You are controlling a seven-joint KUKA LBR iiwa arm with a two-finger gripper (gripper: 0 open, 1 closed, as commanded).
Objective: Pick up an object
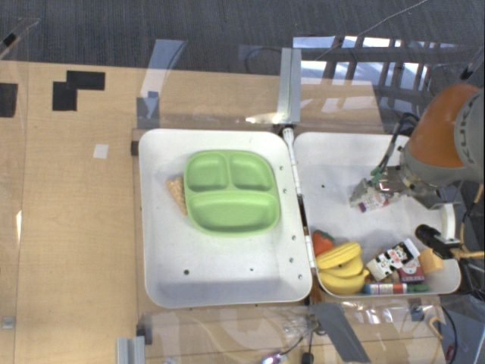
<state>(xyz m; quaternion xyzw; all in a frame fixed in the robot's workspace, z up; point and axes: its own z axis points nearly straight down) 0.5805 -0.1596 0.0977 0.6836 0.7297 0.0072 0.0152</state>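
My gripper (373,192) hangs low in the middle of the right bin (333,165), with the arm coming in from the right. A small white and purple object (367,202) lies right at its tip; whether it is gripped is hidden. Along the bin's front edge lie yellow bananas (341,268) and a red piece (322,243). Further right are a black-and-white patterned box (394,260), a marker (388,287) and an orange piece (430,262).
The left bin (227,279) holds a green divided plate (230,191), with a tan cracker-like piece (176,193) tucked against its left side. A metal divider (297,196) separates the two bins. The bench (68,226) lies to the left.
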